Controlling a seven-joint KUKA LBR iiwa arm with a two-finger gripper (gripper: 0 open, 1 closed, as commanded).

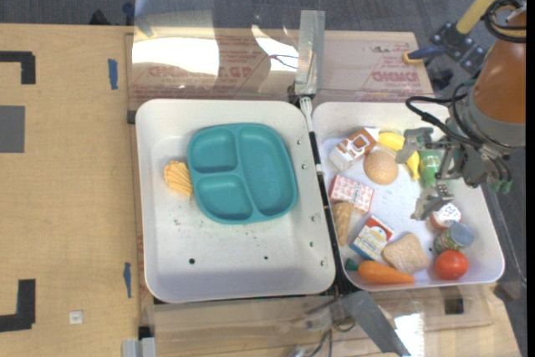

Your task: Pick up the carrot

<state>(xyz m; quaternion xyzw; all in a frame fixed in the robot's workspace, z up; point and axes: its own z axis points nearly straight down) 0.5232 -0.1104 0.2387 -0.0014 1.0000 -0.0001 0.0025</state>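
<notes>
From the overhead camera I see the carrot [384,272] lying flat along the near edge of the right bin [493,242], its tip pointing right toward a red tomato [451,264]. A tan bread slice [406,252] sits just behind it, and a small blue-and-red carton [372,237] is just beside that. Further back I make out a red-patterned box [352,193], a round bun [381,168], a white-and-red carton [352,148] and a yellow piece [391,140]; none of their printing is sharp enough for me to read.

The gripper [435,201] hangs over the right half of that bin, well apart from the carrot, with a green item [429,166] just beside the wrist. I cannot tell how its pincer stands.

In the left bin [159,255] a teal divided plate [242,171] lies tilted, with a yellow shell-shaped piece [177,176] touching its left edge.

Behind the bins, clear sheeting [201,63] carries faint red lettering I cannot read for certain.
</notes>
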